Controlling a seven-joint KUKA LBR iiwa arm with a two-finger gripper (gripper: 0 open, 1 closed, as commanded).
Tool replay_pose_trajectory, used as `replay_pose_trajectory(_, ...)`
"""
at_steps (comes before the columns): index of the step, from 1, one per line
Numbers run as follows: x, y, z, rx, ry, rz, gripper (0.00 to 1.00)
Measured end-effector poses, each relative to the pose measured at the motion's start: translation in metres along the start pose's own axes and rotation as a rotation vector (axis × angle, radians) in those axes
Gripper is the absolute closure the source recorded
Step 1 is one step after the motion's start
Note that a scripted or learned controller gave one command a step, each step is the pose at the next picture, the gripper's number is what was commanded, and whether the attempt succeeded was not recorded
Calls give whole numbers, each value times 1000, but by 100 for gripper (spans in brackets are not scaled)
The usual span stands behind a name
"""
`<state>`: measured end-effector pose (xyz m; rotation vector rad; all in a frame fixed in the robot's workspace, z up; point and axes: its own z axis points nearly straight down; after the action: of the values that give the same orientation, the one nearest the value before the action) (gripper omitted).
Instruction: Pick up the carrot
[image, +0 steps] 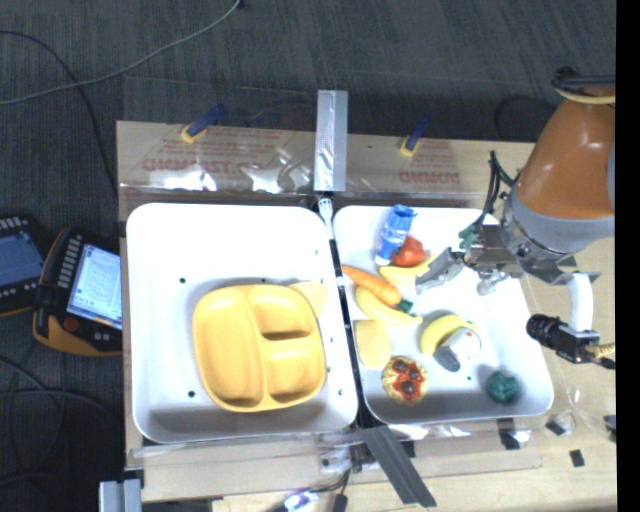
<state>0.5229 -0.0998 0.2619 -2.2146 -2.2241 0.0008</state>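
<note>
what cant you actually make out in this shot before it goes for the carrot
- Gripper: too small and blurred in the camera view to judge its state.
- Arm: cut off by the right edge.
- Carrot: its green end is partly tucked against the yellow items beside it.
- Blue item: label too blurred to read.

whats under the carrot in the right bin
The carrot lies across a pale yellow piece, on the right bin's white floor. What that piece is stays unclear where covered.

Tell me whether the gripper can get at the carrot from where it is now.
Probably yes. The carrot lies uncovered in the right bin, its top free, and the gripper sits just to its right. The red item close behind could crowd a finger.
</note>
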Motion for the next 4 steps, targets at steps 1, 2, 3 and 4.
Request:
replay_pose_trajectory(1,46,36,35,0,-1,-37,0)
replay_pose_trajectory(2,46,68,79,1,-3,-58,0)
replay_pose_trajectory(3,-27,88,172,-12,-5,-239,0)
replay_pose_trajectory(4,-5,117,173,-7,-6,27,0)
